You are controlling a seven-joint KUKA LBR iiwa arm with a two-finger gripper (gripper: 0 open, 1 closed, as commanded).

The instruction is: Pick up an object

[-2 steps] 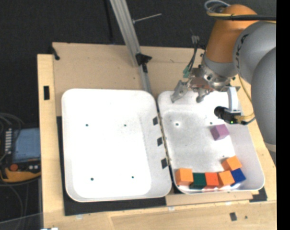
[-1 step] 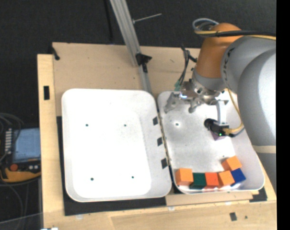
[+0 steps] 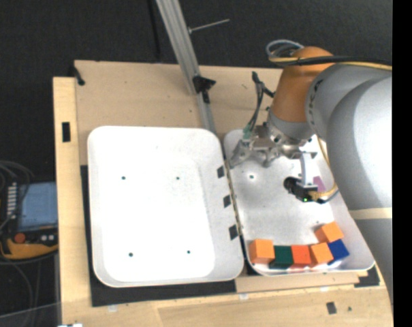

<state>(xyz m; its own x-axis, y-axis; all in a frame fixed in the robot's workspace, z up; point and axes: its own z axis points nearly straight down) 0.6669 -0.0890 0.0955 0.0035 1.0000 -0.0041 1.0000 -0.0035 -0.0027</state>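
My gripper [image 3: 252,154] hangs over the upper left corner of the right bin [image 3: 274,210], below the orange band of the arm. Its two fingers stand apart, open, with only bare white bin floor between them. Several blocks lie in a row along the bin's near edge: an orange block [image 3: 262,249], a green block [image 3: 282,255], a red-orange block [image 3: 301,254], another orange block [image 3: 321,252] and a blue block [image 3: 338,248]. One more orange block [image 3: 330,232] lies just above the blue one. A small purple piece [image 3: 319,182] peeks out beside the wrist, partly hidden.
The left bin [image 3: 154,203] lies beside the right one, with small black clips [image 3: 227,199] on the seam between them. A slanted metal rail [image 3: 182,43] rises behind the bins. The big grey arm covers the right bin's right side.
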